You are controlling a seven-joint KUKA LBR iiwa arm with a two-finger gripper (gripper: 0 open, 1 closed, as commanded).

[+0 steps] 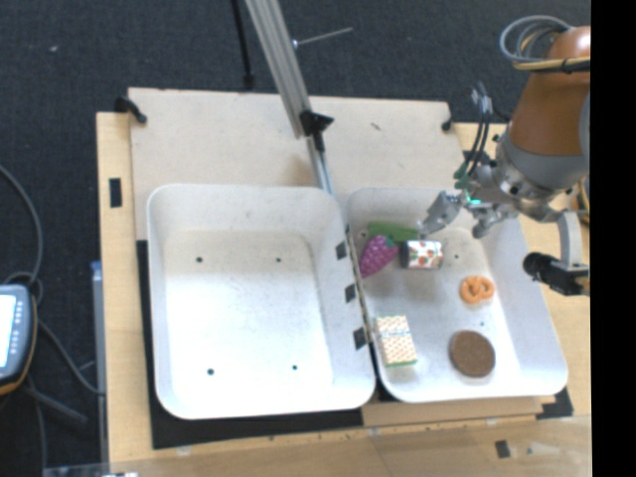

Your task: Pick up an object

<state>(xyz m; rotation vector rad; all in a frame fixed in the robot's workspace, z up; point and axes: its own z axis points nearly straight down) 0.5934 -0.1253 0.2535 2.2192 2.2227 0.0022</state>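
Note:
The right bin (pixel 527 296) holds several objects. A purple grape bunch (pixel 378 255) lies at its left side with a green piece (pixel 394 233) just behind it. Beside the grapes is a small white carton with red and green print (pixel 424 254). An orange ring-shaped piece (pixel 477 289) lies further right, a brown disc (pixel 472 354) near the front, and a pale patterned box (pixel 396 340) at the front left. My gripper (pixel 462 218) hovers over the bin's back part, just above and right of the carton. It is open, its fingers (pixel 436 213) spread, with nothing between them.
The left bin (pixel 248 301) lies beside the right one, sharing a raised divider (pixel 356 286). A slanted metal pole (pixel 283 63) rises behind the bins. The grey and orange arm (pixel 552 107) comes in from the right, above the bin's back right corner.

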